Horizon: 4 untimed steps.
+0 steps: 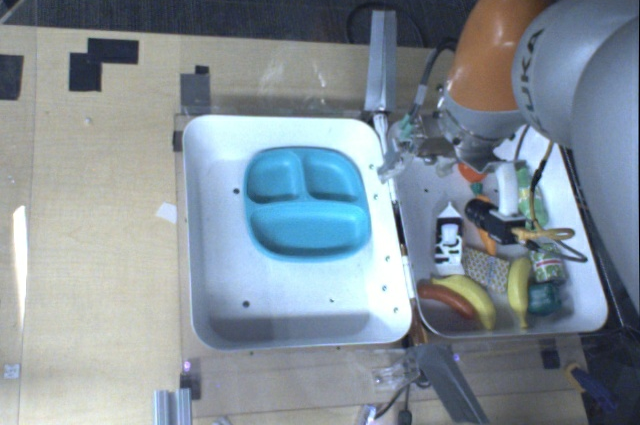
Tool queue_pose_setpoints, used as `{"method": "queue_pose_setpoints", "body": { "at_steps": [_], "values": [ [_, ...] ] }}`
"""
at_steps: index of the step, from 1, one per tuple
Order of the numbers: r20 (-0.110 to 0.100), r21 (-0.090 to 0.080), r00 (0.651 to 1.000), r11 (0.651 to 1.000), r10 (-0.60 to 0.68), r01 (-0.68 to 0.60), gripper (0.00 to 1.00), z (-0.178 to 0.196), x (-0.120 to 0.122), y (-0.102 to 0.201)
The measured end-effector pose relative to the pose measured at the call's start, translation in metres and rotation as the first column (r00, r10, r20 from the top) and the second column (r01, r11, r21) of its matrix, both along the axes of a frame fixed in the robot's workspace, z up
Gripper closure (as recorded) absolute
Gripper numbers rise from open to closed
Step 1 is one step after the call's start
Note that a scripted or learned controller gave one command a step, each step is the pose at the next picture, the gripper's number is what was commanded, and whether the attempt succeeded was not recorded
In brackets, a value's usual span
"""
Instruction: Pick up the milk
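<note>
Camera view from above: two white bins sit side by side. The left bin [215,313] holds a blue divided plate [305,203] at its centre. The right bin [590,308], at lower right of the frame, is crowded with toy food, so items lie jumbled together. The milk [449,244], a small white carton with black markings, stands near that bin's left wall, just above a banana [470,295]. The gripper [415,145] hangs above the bins' shared edge, up and left of the milk; whether it is open cannot be told.

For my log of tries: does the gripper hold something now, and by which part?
Nothing seems held. The gripper hangs over the wall between the bins, with nothing visible between its fingers; the milk lies in the right bin.
</note>
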State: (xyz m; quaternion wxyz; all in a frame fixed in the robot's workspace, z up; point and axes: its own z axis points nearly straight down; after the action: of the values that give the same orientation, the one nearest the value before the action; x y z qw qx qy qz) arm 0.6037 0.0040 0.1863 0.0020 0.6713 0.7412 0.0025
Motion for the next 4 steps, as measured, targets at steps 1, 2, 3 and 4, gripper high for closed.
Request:
{"method": "queue_pose_setpoints", "body": {
  "at_steps": [1, 2, 3, 4],
  "values": [
    [-0.001, -0.001, 0.994, 0.994, 0.108, -0.108, 0.00, -0.001, -0.067, -0.047],
    [-0.002, -0.001, 0.984, 0.984, 0.179, -0.179, 0.00, -0.001, -0.092, -0.038],
    [0.000, -0.002, 0.984, 0.984, 0.180, -0.180, 0.00, -0.001, -0.089, -0.046],
    [-0.002, -0.001, 0.984, 0.984, 0.177, -0.177, 0.00, -0.002, -0.095, -0.031]
  ]
}}
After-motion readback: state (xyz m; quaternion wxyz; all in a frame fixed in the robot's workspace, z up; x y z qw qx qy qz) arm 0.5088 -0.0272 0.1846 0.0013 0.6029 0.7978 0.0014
